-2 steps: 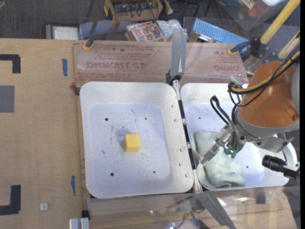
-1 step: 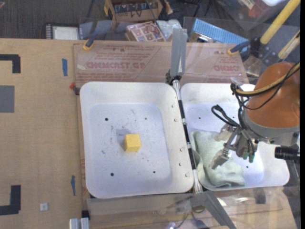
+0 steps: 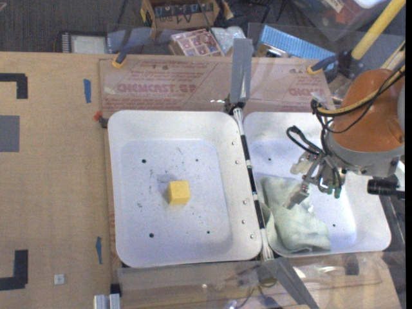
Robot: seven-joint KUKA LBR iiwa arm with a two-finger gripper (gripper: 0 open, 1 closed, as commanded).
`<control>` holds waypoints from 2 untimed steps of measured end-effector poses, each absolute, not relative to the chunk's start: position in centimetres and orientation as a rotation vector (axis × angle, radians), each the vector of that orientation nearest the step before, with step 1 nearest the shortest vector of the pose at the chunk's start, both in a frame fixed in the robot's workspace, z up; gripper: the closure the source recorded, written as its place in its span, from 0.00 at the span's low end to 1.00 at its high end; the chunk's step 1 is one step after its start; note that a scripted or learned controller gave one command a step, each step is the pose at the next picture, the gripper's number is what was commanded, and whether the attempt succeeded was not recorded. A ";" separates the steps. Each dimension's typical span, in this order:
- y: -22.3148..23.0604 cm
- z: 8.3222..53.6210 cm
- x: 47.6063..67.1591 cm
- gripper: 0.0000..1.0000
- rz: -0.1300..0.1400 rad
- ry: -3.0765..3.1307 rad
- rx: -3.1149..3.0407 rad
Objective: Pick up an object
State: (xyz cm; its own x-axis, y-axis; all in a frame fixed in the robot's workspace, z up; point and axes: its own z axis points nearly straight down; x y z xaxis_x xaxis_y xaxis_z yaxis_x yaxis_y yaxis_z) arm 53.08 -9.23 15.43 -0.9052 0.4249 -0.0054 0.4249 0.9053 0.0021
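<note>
Hand (image 3: pixel 308 187) hovers over cloth (image 3: pixel 291 221), right bin (image 3: pixel 367 234).

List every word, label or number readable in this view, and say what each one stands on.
"CHEMCAST GP": red print on the clear sheet behind the left bin, readable only in part; the same print repeats on the sheet's right end, too blurred to read.
Patterned card above the sheet: markings too small to read.
Cardboard box at the top: dark print, too blurred to read.
Yellow block and pale cloth: no text.
</note>
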 end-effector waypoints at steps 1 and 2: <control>-11.6 8.9 49.8 0.00 0.005 3.064 0.646; -15.0 12.6 48.0 0.00 0.000 3.093 0.514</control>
State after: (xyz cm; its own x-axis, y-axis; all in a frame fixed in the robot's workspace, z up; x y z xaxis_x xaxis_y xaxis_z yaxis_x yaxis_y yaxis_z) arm 48.01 -15.01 12.60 -0.9463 0.3234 -0.0059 0.3234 0.9463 0.0008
